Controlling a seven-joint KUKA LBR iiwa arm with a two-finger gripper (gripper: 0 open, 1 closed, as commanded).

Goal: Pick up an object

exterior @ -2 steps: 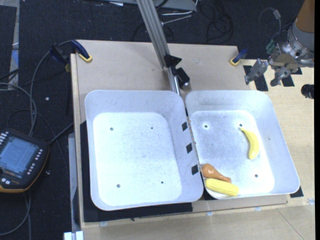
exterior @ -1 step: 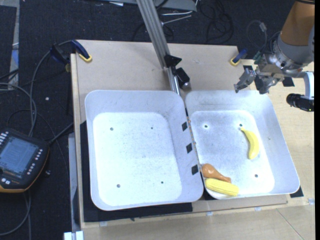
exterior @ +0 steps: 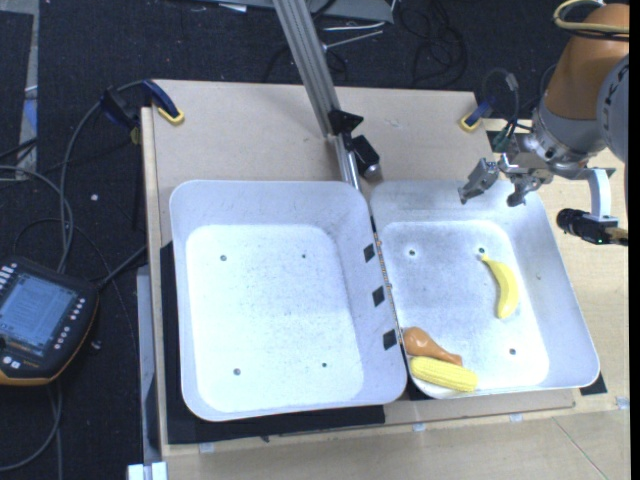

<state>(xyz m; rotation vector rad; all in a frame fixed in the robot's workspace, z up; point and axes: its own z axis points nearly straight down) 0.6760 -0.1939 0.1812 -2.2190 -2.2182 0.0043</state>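
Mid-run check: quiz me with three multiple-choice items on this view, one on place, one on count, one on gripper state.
1. The banana lies in:
A. the left bin
B. the right bin
C. on the bench

2. Objects in the right bin:
A. one
B. three
C. five

3. The gripper is:
A. open, holding nothing
B. shut on the banana
C. shut on the corn

Answers: 1 B, it rests on that bin's floor. 2 B, banana, corn cob and drumstick. 3 A, spread fingers hover above the bin's far edge, nothing between them.

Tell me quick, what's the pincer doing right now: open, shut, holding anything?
Pincer: open, holding nothing, raised over the far edge of the right bin; banana lies apart from it.
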